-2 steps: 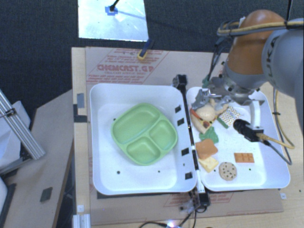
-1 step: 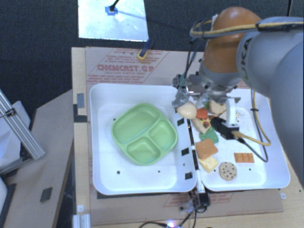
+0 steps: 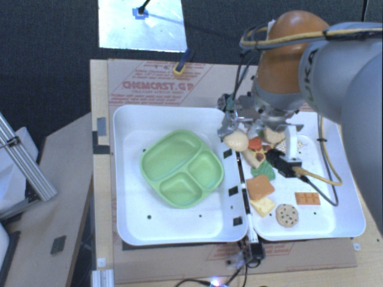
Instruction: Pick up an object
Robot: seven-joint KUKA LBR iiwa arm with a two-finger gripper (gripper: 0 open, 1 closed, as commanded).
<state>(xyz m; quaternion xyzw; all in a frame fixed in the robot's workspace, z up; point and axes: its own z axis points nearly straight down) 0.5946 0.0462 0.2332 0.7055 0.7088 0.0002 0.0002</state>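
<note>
The gripper point(image 3: 258, 130), its grip state impossible to tell, hangs over crowded toy food point(image 3: 258, 154) in the right bin point(image 3: 344, 220); isolating one piece before closing suits best.

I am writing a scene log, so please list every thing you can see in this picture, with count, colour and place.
bins: 2, white, side by side on the bench
divided plate: 1, green, left bin
cookie: 1, tan with dark chips, right bin front
waffle piece: 1, orange, right bin
toy food pile: several, mixed colours, right bin's left side
cardboard sheet: 1, brown, under bins
arm: 1, grey with orange band, from right
hand: 1, above the pile
</note>
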